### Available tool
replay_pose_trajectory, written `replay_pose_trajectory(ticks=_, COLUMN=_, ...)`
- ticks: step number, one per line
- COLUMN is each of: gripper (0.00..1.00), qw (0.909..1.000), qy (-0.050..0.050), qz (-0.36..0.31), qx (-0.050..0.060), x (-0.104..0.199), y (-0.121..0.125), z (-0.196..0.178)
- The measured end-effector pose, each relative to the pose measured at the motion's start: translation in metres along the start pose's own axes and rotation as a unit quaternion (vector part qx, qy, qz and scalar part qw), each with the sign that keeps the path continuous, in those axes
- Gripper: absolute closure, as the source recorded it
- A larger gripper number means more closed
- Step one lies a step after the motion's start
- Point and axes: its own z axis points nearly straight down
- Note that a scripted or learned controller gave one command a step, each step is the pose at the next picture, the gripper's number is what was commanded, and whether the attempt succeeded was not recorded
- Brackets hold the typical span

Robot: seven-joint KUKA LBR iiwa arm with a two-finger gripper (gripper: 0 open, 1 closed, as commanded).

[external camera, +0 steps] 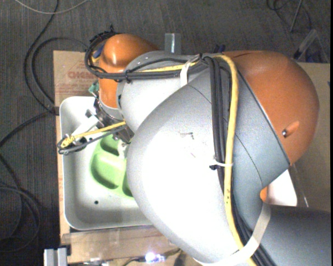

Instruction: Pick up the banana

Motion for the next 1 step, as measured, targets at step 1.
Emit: replay_pose_trajectory(ticks=1, gripper=1.00, qw=1.0000, qy=-0.005, qz=0.000, qx=0.002, x=-0.0025, y=0.0006, z=-0.0051)
